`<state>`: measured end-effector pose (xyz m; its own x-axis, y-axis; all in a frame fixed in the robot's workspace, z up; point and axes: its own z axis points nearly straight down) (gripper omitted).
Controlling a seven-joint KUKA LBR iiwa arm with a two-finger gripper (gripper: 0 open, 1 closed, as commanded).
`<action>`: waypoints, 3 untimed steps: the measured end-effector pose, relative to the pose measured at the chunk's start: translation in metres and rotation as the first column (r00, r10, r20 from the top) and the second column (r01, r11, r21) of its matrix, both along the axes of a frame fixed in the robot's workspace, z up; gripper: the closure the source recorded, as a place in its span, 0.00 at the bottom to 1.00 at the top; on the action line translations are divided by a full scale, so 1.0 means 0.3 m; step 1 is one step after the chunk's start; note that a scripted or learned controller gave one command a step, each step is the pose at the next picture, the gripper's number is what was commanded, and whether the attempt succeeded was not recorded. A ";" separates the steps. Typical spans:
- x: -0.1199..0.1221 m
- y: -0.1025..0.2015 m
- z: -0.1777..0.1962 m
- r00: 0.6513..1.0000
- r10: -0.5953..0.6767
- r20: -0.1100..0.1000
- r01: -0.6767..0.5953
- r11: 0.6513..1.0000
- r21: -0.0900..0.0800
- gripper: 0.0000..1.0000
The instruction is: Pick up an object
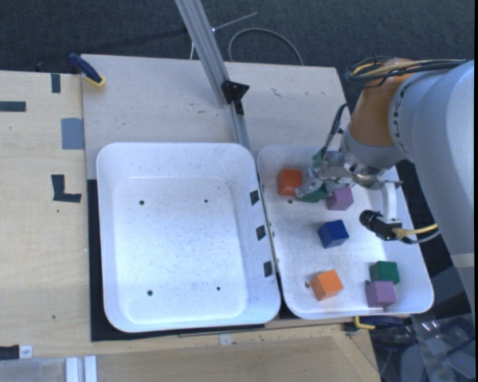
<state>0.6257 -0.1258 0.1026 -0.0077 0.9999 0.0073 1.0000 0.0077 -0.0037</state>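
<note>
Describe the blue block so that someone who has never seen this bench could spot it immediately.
Look in the right bin, the one the arm reaches into. Near its middle, below the gripper, sits the blue block. It is the only blue piece there; its neighbours are orange, purple and green.

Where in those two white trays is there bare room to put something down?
The left bin is bare across its floor. In the right bin, a patch lies between the blue cube and green cube. Around the gripper it's crowded.

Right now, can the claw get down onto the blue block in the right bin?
Probably yes. The blue block sits apart from its neighbours with bare bin floor around it, just below the claw, and nothing lies over it.
</note>
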 end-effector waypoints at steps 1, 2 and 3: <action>-0.177 0.030 -0.008 1.000 -0.009 -0.003 0.009 1.000 -0.007 1.00; 0.011 0.248 0.314 1.000 0.000 0.012 0.000 1.000 -0.007 1.00; 0.074 0.510 0.295 1.000 0.002 0.003 -0.002 1.000 -0.004 1.00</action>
